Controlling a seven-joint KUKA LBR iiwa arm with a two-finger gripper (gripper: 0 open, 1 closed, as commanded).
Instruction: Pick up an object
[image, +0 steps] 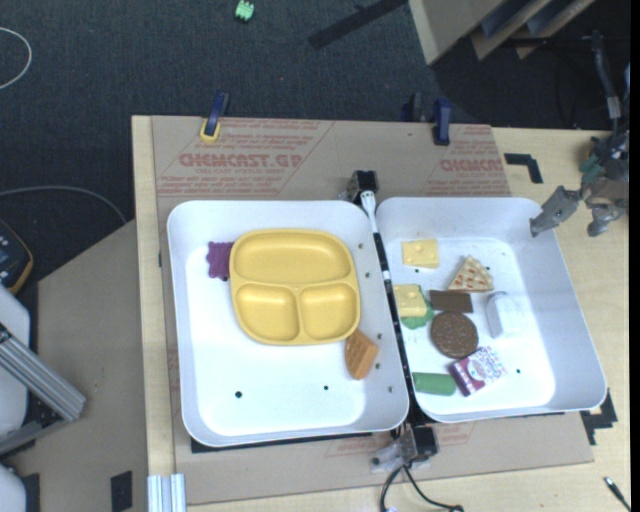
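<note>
The right bin (560, 300) holds several small toy foods: a yellow cheese square (420, 252), a pizza slice (470, 274), a yellow block (408, 299), a dark bar (451, 300), a round brown cookie (455, 335), a pale cylinder (496, 314), a green bar (434, 382) and a pink-and-white packet (478, 368). My gripper (577, 215) hangs over the bin's far right corner, beyond the rim. Its fingers are spread apart, open, with nothing between them. It is well clear of all the foods.
The left bin (200, 380) carries a yellow divided plate (295, 284), a purple piece (217, 259) tucked against the plate's left side, and a tan cracker (361, 354) near the shared wall. Clamps sit at the bench's far edge.
</note>
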